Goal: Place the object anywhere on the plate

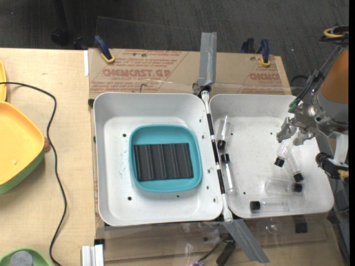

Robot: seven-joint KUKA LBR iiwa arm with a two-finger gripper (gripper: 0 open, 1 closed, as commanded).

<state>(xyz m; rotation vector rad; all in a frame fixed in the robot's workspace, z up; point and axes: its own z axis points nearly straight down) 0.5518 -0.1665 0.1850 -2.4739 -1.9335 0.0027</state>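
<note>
Jaws at the arm's gripper (292, 133) seem clenched on a clear black-capped vial (283, 153), lifted above the right bin (244, 107), presumably bound for the teal plate (165, 159).

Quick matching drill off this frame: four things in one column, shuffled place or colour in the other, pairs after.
Things:
1. teal plate
2. gripper
3. yellow dish
4. blue clamp

Places:
A. over the right bin
B. on the wooden table, far left
C. in the left bin
D. on the cardboard's top left corner

Pairs: 1-C, 2-A, 3-B, 4-D
</note>
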